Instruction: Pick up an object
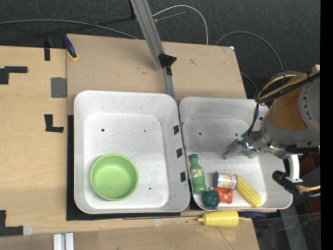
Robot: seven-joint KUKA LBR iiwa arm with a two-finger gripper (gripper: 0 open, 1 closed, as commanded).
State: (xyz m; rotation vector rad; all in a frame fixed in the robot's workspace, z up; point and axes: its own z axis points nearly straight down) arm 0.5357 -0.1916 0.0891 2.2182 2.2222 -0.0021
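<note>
from my overhead camera i see the two white bins side by side on the bench, the left bin (83, 108) holding a lime green bowl (114, 176) in its near-left corner, sitting upright with its round opening facing up. the right bin (208, 108) has all the small things crowded along its near edge: a green bottle (196, 173) with a pale label lying roughly lengthwise beside the left wall, a dark green round piece (210, 199) just below it, a small can (226, 181) with a red and white label lying on its side, a red block (224, 194) touching the can from below, and a yellow corn cob (248, 191) lying at a slant just to the right of the can. a yellow mustard bottle (220, 219) lies on its side outside the bin, just against its near rim. the arm (291, 113) comes in from the right (grey, with the orange band showing), and its gripper (237, 148) hangs over the bare middle of the right bin, above and apart from the can and corn. its fingers look spread a little, and i see nothing between them.
</note>
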